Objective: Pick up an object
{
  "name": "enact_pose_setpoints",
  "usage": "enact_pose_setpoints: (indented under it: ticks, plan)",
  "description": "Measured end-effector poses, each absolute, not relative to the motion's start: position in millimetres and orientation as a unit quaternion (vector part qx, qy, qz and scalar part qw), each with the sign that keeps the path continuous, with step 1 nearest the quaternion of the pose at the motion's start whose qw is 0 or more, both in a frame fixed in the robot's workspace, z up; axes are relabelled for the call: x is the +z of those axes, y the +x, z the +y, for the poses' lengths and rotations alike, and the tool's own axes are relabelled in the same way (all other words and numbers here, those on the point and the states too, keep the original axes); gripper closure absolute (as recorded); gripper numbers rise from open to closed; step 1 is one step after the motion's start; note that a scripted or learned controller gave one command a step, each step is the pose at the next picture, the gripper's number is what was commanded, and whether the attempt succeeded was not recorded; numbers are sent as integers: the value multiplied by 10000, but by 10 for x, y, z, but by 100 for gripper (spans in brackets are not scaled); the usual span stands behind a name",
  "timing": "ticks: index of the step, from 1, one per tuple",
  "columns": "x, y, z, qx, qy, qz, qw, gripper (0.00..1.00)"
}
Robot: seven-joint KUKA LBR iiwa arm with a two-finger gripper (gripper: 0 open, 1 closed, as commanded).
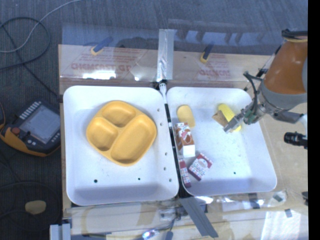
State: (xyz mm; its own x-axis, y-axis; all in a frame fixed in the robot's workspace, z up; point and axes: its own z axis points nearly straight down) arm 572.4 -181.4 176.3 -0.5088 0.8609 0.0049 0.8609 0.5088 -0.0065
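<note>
The right bin (250, 179) holds several small objects. A yellow, corn-like piece with a brown end (224, 114) lies at its upper right. A pale yellow oval piece (186, 115) sits near the divider. Below it lies a brown and white carton (185, 139), and a red and white carton (200, 166) rests lower still. My gripper (235, 124) reaches in from the right and is low over the bin, right beside the corn-like piece on its right side. Nothing is visibly held in it.
The left bin (80, 184) carries a yellow divided plate (121, 132). The arm's orange band (287, 64) hangs over the right bin's upper right corner. A handheld pendant (32, 129) and cables lie on the floor to the left.
</note>
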Motion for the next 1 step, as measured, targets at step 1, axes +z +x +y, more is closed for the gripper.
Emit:
enact_pose_setpoints:
  ticks: [1]
  plan:
    - [2264,6128,-1042,17,-5437,-8393,31,100]
